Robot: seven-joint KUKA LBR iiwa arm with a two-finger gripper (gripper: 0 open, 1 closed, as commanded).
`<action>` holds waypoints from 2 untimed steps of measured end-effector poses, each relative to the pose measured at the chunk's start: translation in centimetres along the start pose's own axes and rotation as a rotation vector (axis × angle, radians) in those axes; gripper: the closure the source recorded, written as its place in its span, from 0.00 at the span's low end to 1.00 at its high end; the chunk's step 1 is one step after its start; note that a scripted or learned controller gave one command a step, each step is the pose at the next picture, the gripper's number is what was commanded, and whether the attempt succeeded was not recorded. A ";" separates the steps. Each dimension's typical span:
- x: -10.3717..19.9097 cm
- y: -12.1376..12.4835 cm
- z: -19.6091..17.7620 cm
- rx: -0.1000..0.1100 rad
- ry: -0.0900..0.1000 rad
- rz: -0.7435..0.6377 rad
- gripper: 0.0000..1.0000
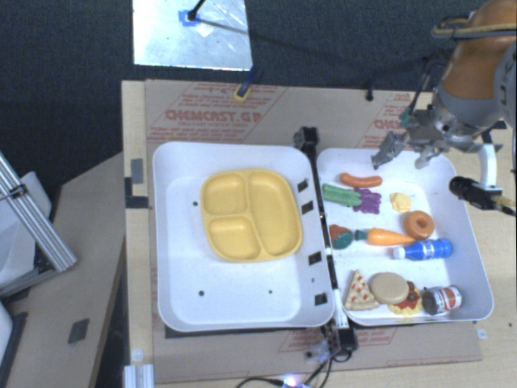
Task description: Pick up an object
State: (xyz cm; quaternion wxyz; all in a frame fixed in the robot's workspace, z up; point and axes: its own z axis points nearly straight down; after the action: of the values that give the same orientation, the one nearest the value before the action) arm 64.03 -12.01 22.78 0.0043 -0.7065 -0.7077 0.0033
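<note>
Camera view: two shallow white bins side by side on a cardboard-covered tabletop.
Left bin: smooth white plastic with rounded corners; holds a glossy yellow tray with three compartments, with bare floor all around it.
Right bin: crowded with small toy foods.
Toy foods: a sausage at 12 o'clock of the bin; green and purple grapes just below it; an orange carrot at the centre; a ring-shaped doughnut at 3 o'clock of the carrot; a blue and white bottle lying flat; a pizza slice, a round burger and a can along the 6 o'clock rim.
Open room: a bare strip along the bin's 12 o'clock rim, above the sausage.
Arm: grey with an orange band, reaching in from 3 o'clock, wrist tilted down.
Tool: above the bin's 12 o'clock rim, fingers spread apart, nothing between them.
</note>
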 end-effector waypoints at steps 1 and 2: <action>0.0 0.2 -0.8 -0.013 -0.001 -0.002 0.00; 0.2 -0.7 4.5 -0.008 -0.001 0.000 0.00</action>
State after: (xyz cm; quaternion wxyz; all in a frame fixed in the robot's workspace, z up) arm 63.24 -11.80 18.26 0.0012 -0.7066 -0.7076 0.0008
